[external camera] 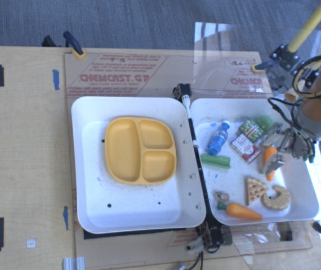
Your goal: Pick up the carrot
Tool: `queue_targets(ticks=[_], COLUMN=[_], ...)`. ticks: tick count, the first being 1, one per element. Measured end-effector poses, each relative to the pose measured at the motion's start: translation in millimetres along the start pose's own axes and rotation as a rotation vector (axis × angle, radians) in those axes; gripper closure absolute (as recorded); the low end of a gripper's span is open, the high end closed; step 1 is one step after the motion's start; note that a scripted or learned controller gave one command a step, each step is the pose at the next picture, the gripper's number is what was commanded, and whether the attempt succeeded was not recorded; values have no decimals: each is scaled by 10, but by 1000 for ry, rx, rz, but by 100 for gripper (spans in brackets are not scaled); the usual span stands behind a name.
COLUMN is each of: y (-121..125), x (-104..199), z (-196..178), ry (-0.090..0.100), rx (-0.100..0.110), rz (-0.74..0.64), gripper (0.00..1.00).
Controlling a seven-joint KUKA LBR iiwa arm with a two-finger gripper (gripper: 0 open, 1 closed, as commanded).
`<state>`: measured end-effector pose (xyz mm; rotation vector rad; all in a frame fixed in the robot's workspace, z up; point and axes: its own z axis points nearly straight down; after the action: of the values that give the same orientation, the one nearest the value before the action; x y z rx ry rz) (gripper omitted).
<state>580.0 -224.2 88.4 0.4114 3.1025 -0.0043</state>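
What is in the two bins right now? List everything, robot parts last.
left bin: one, white, left half of the bench
divided plate: one, yellow, three compartments, in the left bin
right bin: one, white, beside the left bin
water bottle: one, blue, lying at the right bin's upper left
green stick: one, green, below the bottle
carton: one, red and green, upper middle
pizza slice: one, lower middle
doughnut: one, tan, right of the pizza
carrot: one, orange, front edge
small orange item: one, at the gripper
gripper: one, grey, over the right bin
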Motion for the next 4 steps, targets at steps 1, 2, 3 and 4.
queue_targets(ticks=[1, 2, 3, 4], y=[-3, 237, 242, 872], x=[75, 248, 204, 76], z=[-2, -10, -151, -1148], ry=[4, 3, -11, -1], rx=[0, -1, -1, -3], rz=[283, 347, 345, 555], gripper=[0, 0, 100, 100])
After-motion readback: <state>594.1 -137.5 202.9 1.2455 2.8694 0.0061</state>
